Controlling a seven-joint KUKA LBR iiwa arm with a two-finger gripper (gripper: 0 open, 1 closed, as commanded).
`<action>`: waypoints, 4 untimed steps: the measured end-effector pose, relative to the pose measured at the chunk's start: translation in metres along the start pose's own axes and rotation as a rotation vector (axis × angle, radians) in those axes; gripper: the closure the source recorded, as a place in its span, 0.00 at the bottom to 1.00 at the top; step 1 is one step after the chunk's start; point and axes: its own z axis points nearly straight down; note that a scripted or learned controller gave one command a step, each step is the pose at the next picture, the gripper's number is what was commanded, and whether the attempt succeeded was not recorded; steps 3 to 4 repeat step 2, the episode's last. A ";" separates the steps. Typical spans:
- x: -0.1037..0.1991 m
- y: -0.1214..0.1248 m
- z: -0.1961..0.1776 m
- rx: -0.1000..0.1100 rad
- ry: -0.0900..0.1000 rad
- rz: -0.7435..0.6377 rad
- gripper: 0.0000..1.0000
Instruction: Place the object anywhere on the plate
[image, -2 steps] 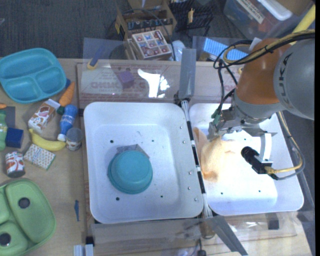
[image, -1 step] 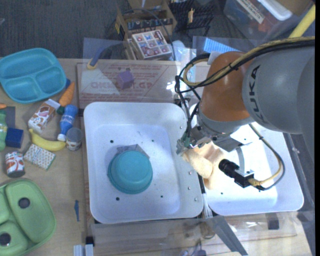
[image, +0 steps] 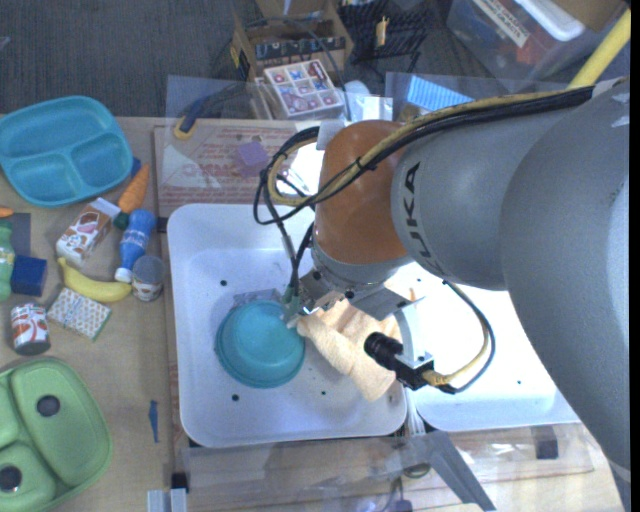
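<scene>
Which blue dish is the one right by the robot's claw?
The round blue plate inside the white bin, right beside the gripper. The other blue one, a tray with compartments, lies far off on the bench at the upper left.

We see an evenly lit bench under bright overhead light, with the strongest glare on the white floor of the right bin (image: 480, 395), which washes out near its far edge behind the arm (image: 520, 190). The left bin (image: 200, 300) reads clean white with only a soft shadow under the blue bowl (image: 260, 345) and beneath the wrist. The arm's grey shell carries a broad, soft highlight, and the orange band (image: 365, 190) a gentler sheen. Focus is moderate throughout: small printed items at the bench's left edge look slightly soft, and the dark clutter along the top edge stays dim and murky. The arm looms large and a little blurred at the right.
</scene>
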 end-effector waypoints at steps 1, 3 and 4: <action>0.041 0.023 -0.027 -0.004 -0.002 -0.332 1.00; 0.041 0.023 -0.027 -0.004 -0.002 -0.331 0.00; 0.041 0.023 -0.027 -0.004 -0.002 -0.331 0.00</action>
